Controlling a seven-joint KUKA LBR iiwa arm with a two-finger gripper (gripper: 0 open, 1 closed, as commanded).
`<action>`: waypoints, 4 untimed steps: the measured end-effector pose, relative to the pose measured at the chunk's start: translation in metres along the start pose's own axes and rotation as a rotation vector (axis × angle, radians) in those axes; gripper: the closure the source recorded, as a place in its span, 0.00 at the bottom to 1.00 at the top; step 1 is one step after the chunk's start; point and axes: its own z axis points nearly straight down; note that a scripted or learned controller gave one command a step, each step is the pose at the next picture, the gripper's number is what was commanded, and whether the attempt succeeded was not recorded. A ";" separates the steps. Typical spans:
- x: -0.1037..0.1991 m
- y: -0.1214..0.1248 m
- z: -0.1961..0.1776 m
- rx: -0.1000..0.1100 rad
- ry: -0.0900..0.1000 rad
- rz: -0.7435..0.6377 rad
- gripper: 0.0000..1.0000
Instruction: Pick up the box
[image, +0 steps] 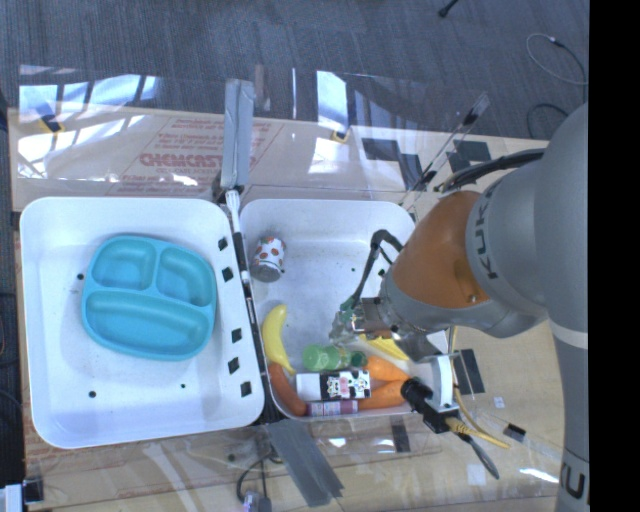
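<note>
My gripper hangs low in the right bin, just above a cluster of objects near the front wall. A flat-sided yellow item, possibly the box, pokes out from under the wrist at the gripper's right; most of it is hidden by the arm. Directly below the gripper lies a green object. In front of that lies a small container with a black-and-white label. I see nothing clearly held.
A banana lies left of the gripper and an orange carrot-like piece runs along the front wall. A small round can stands at the bin's back left. The left bin holds a blue divided plate.
</note>
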 end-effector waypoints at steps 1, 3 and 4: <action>0.024 0.076 -0.174 0.030 0.005 -0.038 1.00; 0.012 0.139 -0.215 0.038 -0.003 0.331 1.00; 0.049 0.174 -0.314 0.032 -0.002 0.418 1.00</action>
